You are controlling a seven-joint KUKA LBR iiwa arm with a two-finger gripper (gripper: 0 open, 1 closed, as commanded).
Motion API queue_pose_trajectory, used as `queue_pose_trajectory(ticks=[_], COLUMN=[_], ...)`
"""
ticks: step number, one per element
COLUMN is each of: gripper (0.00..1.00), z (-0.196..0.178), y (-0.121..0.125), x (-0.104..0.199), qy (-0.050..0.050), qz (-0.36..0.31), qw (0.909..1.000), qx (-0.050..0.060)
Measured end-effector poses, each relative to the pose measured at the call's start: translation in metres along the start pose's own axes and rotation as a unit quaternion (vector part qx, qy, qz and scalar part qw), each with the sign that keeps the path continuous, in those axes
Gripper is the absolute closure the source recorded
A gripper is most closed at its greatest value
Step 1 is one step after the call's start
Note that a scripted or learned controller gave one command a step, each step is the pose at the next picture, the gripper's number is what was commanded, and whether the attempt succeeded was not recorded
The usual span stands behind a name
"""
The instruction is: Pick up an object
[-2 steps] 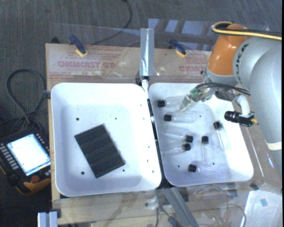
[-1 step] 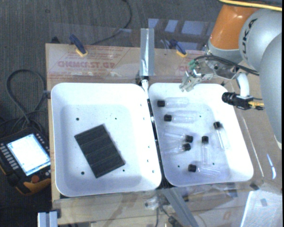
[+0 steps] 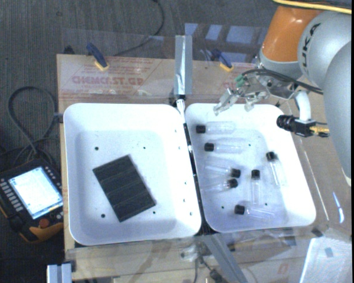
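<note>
My jaws (image 3: 236,99) hang spread and bare at twelve o'clock over the right shallow white bin (image 3: 301,208), above its small clear black-capped vials (image 3: 224,148).

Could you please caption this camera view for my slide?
Gripper above right bin's far edge; clear vials inside.

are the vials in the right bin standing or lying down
Lying down: the vials rest on their sides on the right bin floor, black caps pointing sideways.

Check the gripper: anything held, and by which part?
Nothing held. The gripper hangs open above the far rim of the right bin, with no vial between its fingers.
</note>
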State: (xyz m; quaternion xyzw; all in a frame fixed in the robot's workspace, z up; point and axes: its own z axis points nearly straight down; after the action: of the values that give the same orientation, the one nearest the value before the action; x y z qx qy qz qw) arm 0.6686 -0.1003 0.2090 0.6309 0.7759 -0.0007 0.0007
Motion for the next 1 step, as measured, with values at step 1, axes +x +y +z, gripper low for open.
queue_pose_trajectory(ticks=[1], gripper=[0.00], z=[0.0651], y=[-0.0637], x=[-0.0248], qy=[0.001], qz=[-0.038], qw=[0.9993], qx=[0.001])
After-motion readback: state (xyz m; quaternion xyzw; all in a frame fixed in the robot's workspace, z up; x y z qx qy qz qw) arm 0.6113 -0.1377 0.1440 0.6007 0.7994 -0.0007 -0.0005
